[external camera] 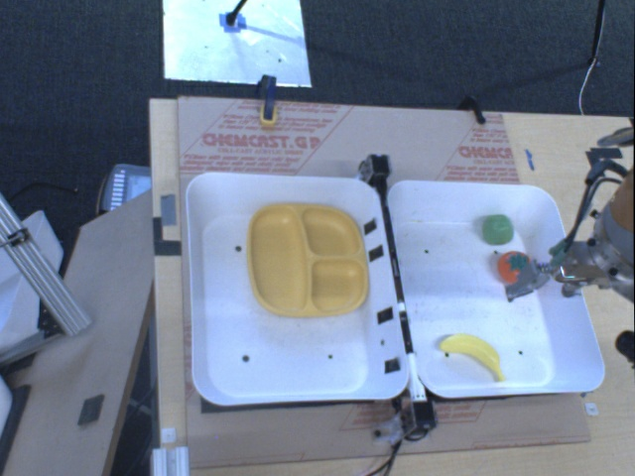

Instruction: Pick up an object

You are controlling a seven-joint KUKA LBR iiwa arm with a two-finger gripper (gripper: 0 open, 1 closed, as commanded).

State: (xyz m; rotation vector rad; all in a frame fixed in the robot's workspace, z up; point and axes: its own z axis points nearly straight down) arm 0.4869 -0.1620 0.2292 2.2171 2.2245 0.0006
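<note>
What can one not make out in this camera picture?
- Claw: small and blurred; whether it is open or shut, or touches the orange object, cannot be told.
- Arm: cut off by the right edge.
- Orange object: too small to identify.
- Right bin rim: partly hidden by the arm.

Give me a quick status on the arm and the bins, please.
Gripper low in right bin, against orange object. Nothing visibly held. Green object, banana lie free.

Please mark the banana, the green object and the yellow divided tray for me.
banana point(473, 353): camera view, middle of its curved body.
green object point(497, 229): camera view, centre of its top.
yellow divided tray point(281, 261): camera view, floor of its large compartment.
</note>
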